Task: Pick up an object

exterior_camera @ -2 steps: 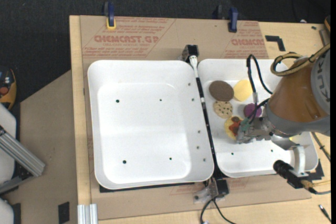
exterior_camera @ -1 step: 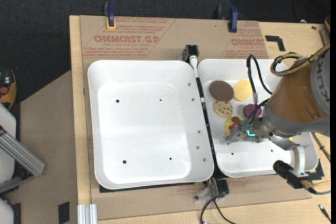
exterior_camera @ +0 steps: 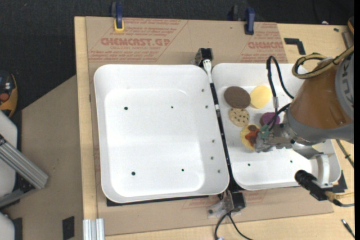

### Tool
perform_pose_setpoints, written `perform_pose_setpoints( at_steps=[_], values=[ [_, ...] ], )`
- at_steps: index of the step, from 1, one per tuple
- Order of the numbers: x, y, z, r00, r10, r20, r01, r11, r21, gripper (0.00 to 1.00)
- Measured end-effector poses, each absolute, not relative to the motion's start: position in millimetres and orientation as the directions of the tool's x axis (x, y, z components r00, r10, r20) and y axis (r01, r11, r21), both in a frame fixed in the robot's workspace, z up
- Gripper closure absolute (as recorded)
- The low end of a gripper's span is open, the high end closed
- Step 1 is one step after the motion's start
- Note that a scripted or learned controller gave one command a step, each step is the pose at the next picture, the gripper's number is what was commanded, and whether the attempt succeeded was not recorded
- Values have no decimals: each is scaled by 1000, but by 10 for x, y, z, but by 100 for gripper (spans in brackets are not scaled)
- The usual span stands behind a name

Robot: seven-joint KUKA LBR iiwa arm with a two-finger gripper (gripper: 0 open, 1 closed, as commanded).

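Here, a small cluster of toy food lies in the right bin (exterior_camera: 270, 174): a brown disc (exterior_camera: 237, 96) at the far side, a yellow round piece (exterior_camera: 260, 96) just right of it, a speckled cookie (exterior_camera: 239, 117) nearer, a purple piece (exterior_camera: 269, 118), and a red-and-yellow piece (exterior_camera: 249, 135) touching the gripper (exterior_camera: 264, 142). The gripper sits low over that red-and-yellow piece; whether its fingers are spread or closed cannot be told. The left bin (exterior_camera: 157, 126) adjoins on the left, both on the cardboard-covered surface (exterior_camera: 90, 53).
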State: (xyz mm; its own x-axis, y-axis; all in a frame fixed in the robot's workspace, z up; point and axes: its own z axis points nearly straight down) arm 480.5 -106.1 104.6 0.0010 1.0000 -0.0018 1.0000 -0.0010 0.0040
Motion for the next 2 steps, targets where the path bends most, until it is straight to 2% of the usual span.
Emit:
perform_pose_setpoints(
  at_steps=[1,2],
  values=[
    [5941,-789,1909,-8,1000,-3,1000,8,18,100],
    [5170,-930,1098,4,1000,2,1000,-4,-12,100]
  ],
)
